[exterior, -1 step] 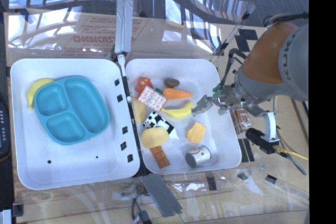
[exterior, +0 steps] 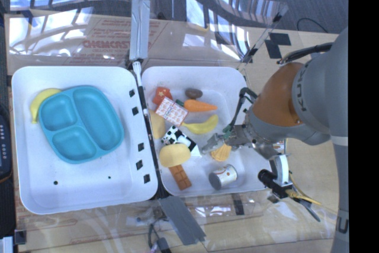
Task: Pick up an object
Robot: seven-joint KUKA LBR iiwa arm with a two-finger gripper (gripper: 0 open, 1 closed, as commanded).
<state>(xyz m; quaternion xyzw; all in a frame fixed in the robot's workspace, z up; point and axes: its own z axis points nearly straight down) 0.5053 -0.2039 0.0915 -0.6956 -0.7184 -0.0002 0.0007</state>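
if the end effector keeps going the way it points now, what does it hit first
Most likely the small yellow wedge, lying just left of the end effector in the right bin. Depth is unclear from above, so it could instead pass over it toward the banana.

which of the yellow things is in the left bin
The yellow banana tucked under the blue tray; the other yellow items lie in the right bin.

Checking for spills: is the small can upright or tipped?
Tipped: the can lies on its side on the right bin's floor, round end facing left.

Overhead slanted view across both bins (exterior: 23, 127)
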